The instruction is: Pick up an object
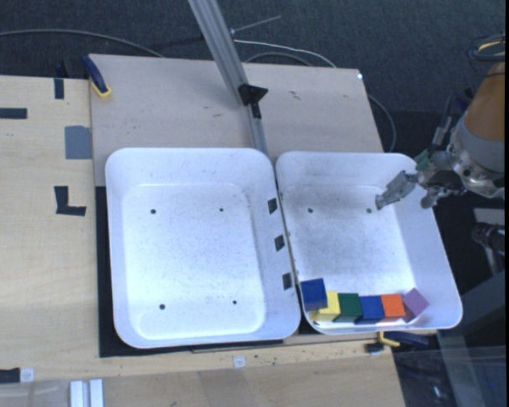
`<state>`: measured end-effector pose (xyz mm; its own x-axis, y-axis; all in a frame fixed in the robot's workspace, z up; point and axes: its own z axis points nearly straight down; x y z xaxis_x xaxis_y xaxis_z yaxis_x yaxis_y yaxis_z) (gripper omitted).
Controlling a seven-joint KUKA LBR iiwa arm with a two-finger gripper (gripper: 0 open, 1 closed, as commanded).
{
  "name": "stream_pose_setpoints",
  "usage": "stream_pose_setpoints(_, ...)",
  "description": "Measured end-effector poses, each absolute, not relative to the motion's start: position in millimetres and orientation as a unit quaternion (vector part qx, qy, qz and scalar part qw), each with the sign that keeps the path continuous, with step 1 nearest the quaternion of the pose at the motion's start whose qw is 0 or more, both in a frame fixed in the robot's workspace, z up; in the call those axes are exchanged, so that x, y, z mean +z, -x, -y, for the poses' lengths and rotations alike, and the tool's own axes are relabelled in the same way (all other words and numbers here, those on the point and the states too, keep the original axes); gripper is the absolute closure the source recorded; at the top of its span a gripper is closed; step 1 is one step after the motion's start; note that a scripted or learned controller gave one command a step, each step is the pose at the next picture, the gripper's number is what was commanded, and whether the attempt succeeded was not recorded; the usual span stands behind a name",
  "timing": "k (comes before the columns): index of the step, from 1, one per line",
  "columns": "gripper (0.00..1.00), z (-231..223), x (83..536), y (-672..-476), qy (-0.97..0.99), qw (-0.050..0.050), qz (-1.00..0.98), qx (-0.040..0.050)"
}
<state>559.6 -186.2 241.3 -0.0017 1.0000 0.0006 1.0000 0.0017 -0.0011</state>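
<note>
Hovering metal claw (pixel 405 192) over speckled bin (pixel 356 227); square blocks (pixel 360 305) along rim.

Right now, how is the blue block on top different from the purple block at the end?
The blue block sits stacked on a yellow block at the row's left end; the purple block rests on the bin floor at the right end. The blue one looks square-on, the purple one turned. Both are small cubes along the bin's near wall.
</note>
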Motion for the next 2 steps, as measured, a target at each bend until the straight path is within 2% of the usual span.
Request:
stream_pose_setpoints(1, 0.00, 103.8, 315.9, -525.0, 0.704, -0.001, 0.710, -0.0027)
stream_pose_setpoints(2, 0.00, 101.4, 351.6, -520.7, 0.706, -0.001, 0.708, -0.0011)
